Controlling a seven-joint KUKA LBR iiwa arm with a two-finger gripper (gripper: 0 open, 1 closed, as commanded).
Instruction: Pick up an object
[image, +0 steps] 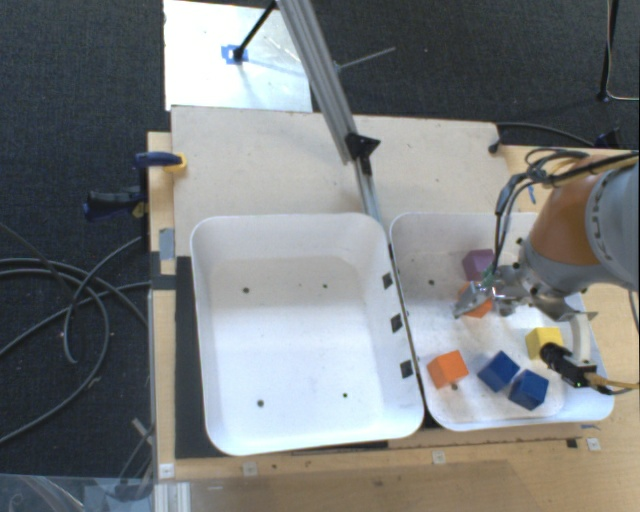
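Note:
My gripper (477, 299) hangs low over the middle of the right bin (425, 250), reaching in from the right on the grey arm with its orange band (560, 225). A small orange piece (481, 310) lies right at the gripper's tip; whether it is gripped cannot be made out. A purple block (477, 263) sits just behind the gripper. Towards the bin's front lie an orange cube (448, 368), two blue cubes (497, 371) (529, 389) and a yellow block (544, 342).
The left bin (215, 300) stands beside the right one, sharing a ridge marked with black squares. A slanted metal pole (335, 95) crosses above the back of the bench. A blue-and-yellow clamp (150, 162) sits at the bench's left edge, with cables on the floor.

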